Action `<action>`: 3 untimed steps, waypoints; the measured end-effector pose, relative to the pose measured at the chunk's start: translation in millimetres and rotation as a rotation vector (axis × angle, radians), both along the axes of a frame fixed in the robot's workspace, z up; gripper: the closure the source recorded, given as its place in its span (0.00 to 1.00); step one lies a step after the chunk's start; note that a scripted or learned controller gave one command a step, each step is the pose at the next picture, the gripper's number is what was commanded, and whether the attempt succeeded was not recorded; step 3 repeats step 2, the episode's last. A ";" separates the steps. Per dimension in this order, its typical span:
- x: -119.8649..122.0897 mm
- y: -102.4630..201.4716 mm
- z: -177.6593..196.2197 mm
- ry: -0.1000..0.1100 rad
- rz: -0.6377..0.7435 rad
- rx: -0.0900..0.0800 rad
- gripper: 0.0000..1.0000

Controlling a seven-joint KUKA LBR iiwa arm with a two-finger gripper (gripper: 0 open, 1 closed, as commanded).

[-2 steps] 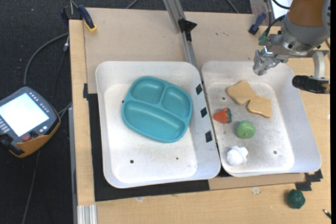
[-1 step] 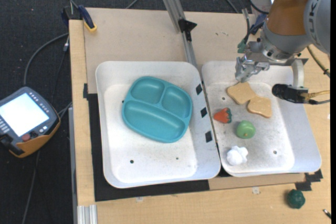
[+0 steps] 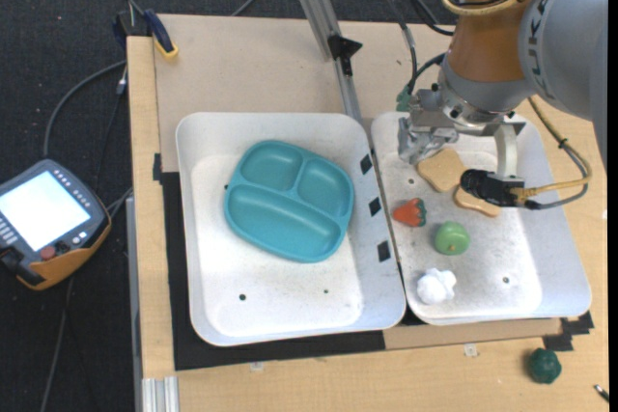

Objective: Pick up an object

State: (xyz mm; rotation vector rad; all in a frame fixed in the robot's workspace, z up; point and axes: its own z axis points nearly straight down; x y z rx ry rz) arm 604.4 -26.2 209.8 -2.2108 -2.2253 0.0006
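My gripper (image 3: 422, 148) hangs over the back left corner of the right bin (image 3: 555, 280), open, with nothing between its fingers. Just in front of it and to the right lies a tan bread slice (image 3: 439, 171), close under the fingertips. A second tan piece (image 3: 470, 201) lies to the right of that slice, partly hidden. Further forward in the same bin are a red strawberry-like toy (image 3: 410, 212), a green apple (image 3: 451, 238) and a small white lump (image 3: 435, 286).
The left bin (image 3: 208, 304) holds a teal divided plate (image 3: 288, 200). A slanted metal post (image 3: 319, 5) rises behind the bins' divider. A dark green ball (image 3: 544, 365) sits on the bench outside the right bin's front corner.
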 end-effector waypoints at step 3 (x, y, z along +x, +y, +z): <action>-40.2 98.6 24.0 -0.001 0.000 0.001 1.00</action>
